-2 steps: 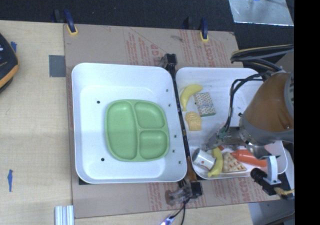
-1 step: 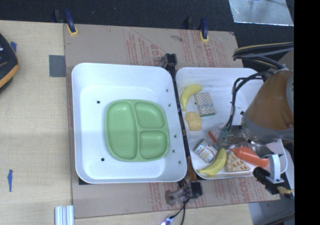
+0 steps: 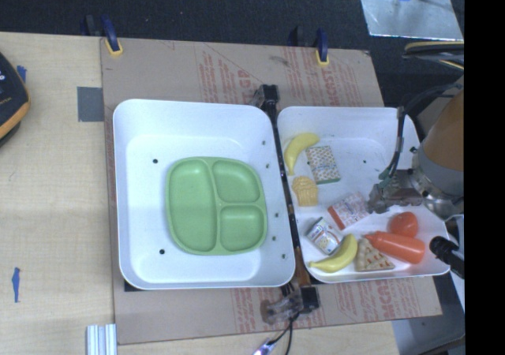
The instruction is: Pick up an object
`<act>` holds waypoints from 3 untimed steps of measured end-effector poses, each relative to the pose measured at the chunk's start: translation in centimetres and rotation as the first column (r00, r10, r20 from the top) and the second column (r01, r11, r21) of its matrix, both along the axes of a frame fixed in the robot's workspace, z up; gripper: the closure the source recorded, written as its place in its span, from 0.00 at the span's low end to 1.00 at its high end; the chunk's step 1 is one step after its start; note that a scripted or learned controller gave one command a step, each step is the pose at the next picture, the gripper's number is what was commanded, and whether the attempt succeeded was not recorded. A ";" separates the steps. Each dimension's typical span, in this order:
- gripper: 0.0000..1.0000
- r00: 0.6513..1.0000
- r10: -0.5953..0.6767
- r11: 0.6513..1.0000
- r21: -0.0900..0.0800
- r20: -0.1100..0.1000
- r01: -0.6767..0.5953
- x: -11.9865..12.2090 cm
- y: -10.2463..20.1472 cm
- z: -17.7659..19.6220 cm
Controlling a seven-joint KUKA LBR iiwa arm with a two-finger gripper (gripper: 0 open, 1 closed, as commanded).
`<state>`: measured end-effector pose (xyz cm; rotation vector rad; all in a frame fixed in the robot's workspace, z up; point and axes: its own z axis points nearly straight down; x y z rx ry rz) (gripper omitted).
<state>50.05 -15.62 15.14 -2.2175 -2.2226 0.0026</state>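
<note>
The right bin (image 3: 347, 118) holds several small toy foods. A yellow banana (image 3: 298, 148) lies at its upper left, beside a green-and-white packet (image 3: 323, 164). Below them sits a yellow corn-like piece (image 3: 304, 190). A red-and-white packet (image 3: 348, 211), a small can (image 3: 321, 235), a second banana (image 3: 337, 255), a tan wedge (image 3: 373, 256), an orange-red carrot (image 3: 398, 246) and a red tomato (image 3: 404, 223) crowd the lower part. My gripper (image 3: 388, 196) hangs low over the bin's right side, just above the tomato and right of the red-and-white packet. Nothing is visibly held.
The left bin (image 3: 134, 128) contains a green divided plate (image 3: 215, 205). Both bins rest on a cardboard sheet (image 3: 197, 69) clamped to the wooden bench. A black-and-yellow device (image 3: 9, 97) lies at the far left edge. The arm's orange band (image 3: 446, 136) is at the right.
</note>
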 end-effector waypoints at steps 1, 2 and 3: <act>1.00 1.000 0.002 1.000 0.001 0.001 -0.002 4.3 3.7 4.9; 1.00 1.000 0.003 1.000 0.000 -0.001 -0.003 11.5 8.7 4.0; 1.00 1.000 0.002 1.000 -0.001 -0.002 -0.002 8.3 6.0 2.4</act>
